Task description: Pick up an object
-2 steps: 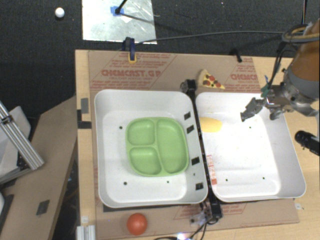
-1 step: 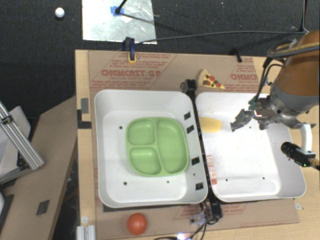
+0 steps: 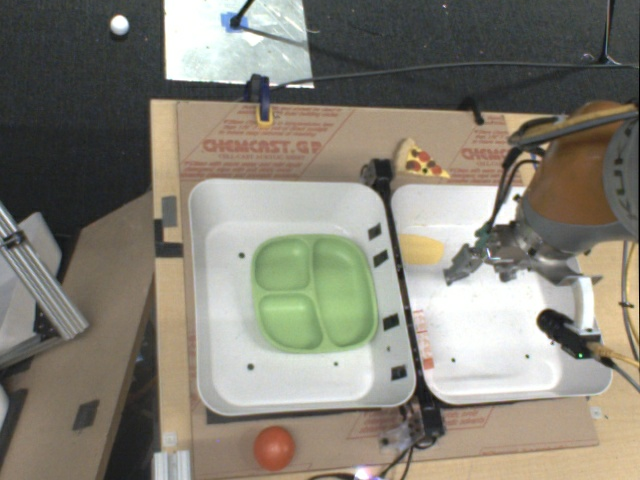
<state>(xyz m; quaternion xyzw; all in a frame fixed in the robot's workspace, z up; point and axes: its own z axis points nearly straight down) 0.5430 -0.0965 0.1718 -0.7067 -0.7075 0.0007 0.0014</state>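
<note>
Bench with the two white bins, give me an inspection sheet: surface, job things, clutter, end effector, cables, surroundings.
Surface: brown bench board with red print, bearing a left bin and a right bin side by side.
Job's things: yellow piece in the right bin near its left wall; green divided tray in the left bin.
Clutter: pizza slice toy on the board behind the right bin; red ball in front of the left bin.
End effector: end effector over the right bin, right of the yellow piece, nothing seen between its fingers.
Cables: black cable crossing behind the bench.
Surroundings: shiny sheet; small white ball.
</note>
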